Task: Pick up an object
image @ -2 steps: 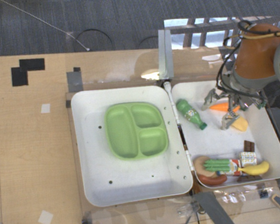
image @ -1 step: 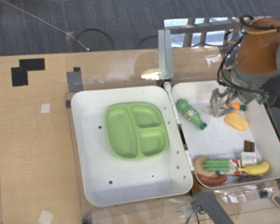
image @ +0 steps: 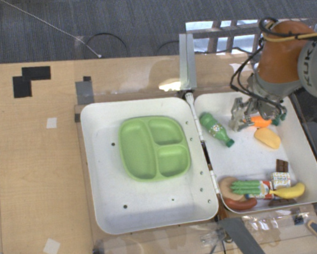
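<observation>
My gripper (image: 253,113) is low over the back of the right bin (image: 303,136), under the orange band of the arm. An orange piece (image: 261,122) lies right at its fingers; whether they touch it I cannot tell. A green bottle (image: 215,129) lies to the left of the gripper. A yellow-orange wedge (image: 268,137) lies just in front of it. Along the bin's front edge lie a yellow banana (image: 291,191), a green toy (image: 247,187), a red piece (image: 241,204) and a small dark brown block (image: 281,166).
The left bin (image: 101,174) holds a green divided plate (image: 153,147). A metal post (image: 187,64) stands at the back between the two bins. A cable (image: 243,75) loops beside the arm's wrist.
</observation>
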